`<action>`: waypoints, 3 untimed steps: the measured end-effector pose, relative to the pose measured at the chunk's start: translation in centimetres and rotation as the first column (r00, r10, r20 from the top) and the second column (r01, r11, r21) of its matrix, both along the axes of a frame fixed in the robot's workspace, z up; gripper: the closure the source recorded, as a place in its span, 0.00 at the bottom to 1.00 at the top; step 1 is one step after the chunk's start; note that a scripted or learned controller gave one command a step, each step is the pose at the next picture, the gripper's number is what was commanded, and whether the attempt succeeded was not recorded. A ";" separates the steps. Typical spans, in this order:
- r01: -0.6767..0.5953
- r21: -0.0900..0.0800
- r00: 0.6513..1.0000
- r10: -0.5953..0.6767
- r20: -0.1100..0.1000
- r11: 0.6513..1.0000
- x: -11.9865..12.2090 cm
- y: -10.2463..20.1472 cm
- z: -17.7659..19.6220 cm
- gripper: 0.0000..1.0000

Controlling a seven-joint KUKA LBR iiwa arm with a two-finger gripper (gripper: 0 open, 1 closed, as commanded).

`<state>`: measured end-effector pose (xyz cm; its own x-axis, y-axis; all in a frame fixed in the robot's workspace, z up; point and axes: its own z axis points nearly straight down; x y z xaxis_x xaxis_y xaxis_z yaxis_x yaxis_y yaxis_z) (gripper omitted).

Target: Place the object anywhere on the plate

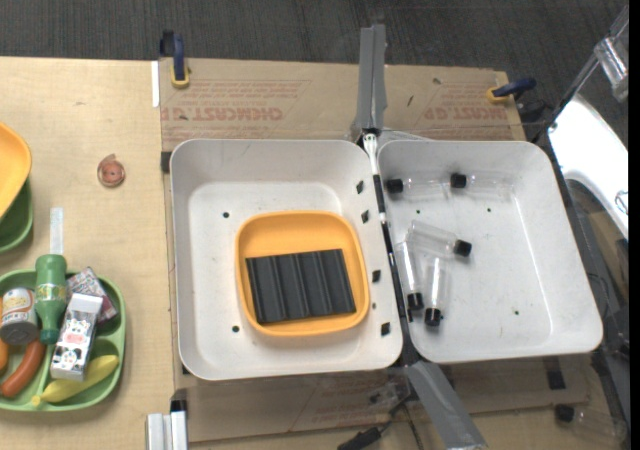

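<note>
I see an orange plate (300, 233) bearing a black ribbed block (301, 285), and right of the plate, clear tubes (437, 240) with black caps in a white bin (560, 268).

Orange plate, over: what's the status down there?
Orange plate in left bin, dark ribbed block on it. Clear vials loose in right bin. Nothing blocking.

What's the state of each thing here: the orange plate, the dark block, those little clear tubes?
Orange plate: upright in the left bin, carrying the block.
Dark ridged block: lying flat on the plate.
Clear tubes: capped in black, lying on their sides, scattered in the right bin.
Green bottle: on the green plate, beside the bins.
</note>
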<state>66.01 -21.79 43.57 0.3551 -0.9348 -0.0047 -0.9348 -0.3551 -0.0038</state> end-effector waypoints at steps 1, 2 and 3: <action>-0.372 -0.002 0.928 0.372 0.001 0.928 0.0 0.8 0.5 1.00; -0.636 -0.003 0.772 0.636 0.003 0.772 0.0 0.5 0.5 1.00; -0.847 -0.004 0.532 0.847 0.004 0.532 0.0 -0.2 0.4 1.00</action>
